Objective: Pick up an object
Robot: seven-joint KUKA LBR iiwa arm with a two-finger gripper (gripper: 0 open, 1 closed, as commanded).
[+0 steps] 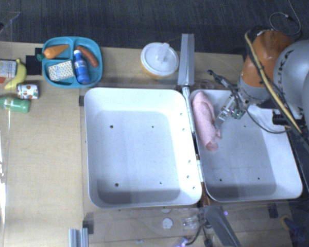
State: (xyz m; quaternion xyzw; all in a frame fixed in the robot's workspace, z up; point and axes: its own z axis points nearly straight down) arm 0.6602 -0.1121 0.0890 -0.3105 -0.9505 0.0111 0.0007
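A pink, soft-looking roll (205, 121) lies lengthwise along the left wall of the right bin (257, 181). My gripper (225, 113) hangs low over the upper part of that bin, just right of the roll's upper half, and points down and left towards it. Nothing shows in its hold. The grey arm with its orange band (262, 60) comes in from the upper right.
The left bin (134, 194) sits beside the right one, with a metal divider (186, 60) rising behind their shared edge. Behind the bins stand a lidded yellow cup (159, 59) and a blue tray (72, 60) of toy food. Small toys (13, 86) lie at far left.
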